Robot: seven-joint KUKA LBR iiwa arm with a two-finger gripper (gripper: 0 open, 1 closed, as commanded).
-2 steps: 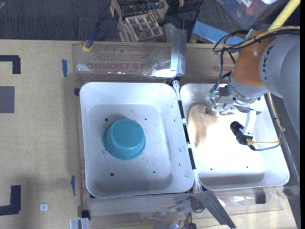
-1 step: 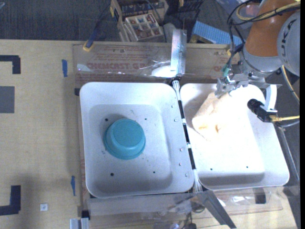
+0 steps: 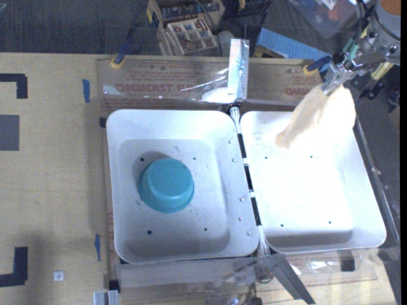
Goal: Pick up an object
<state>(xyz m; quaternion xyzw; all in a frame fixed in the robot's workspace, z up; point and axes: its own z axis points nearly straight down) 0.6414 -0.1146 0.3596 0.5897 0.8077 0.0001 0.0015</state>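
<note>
While the cream cloth [image 3: 316, 116] dangles pinched in my gripper [image 3: 333, 81] fingers above the right bin [image 3: 372, 234], I'm lifting it clear.

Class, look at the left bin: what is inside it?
Inside the left bin sits one blue bowl, upside down on the floor. Whatever lies beneath the bowl is covered and cannot be seen.

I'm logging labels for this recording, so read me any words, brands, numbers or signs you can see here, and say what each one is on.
Red lettering on the clear panel behind the bins: too blurred to read for certain.
Printed box beyond the bench: pictures and text too small to read.
Blue bowl, cream cloth, white bins: no text.
</note>
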